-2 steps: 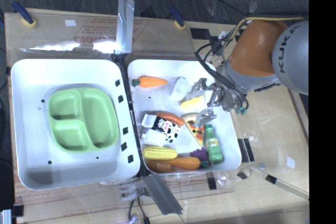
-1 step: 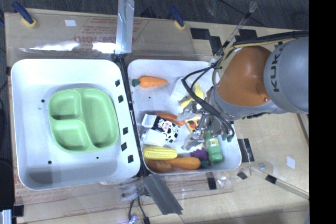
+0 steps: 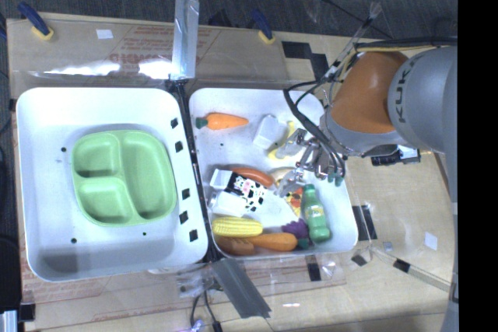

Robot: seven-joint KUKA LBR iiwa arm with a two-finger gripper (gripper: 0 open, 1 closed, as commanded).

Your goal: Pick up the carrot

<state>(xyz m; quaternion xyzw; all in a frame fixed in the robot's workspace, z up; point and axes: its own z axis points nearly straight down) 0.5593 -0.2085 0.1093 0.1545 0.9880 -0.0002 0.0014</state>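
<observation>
The carrot (image 3: 222, 120), orange with a small green top, lies in the far left corner of the right bin (image 3: 233, 99), pointing along the back wall. My gripper (image 3: 302, 167) hangs low over the middle right of that bin, below the orange wrist band. It is well to the right of the carrot and nearer the front, with a white and yellow item (image 3: 272, 134) between them. Nothing of the carrot is near the gripper.
The right bin's front half is crowded: a green bottle (image 3: 314, 215), corn (image 3: 237, 227), purple grapes (image 3: 295, 229), a cow-patterned carton (image 3: 246, 193), a red sausage (image 3: 250, 175) and an orange piece (image 3: 272, 242). A green divided plate (image 3: 124, 175) sits in the left bin (image 3: 31, 167).
</observation>
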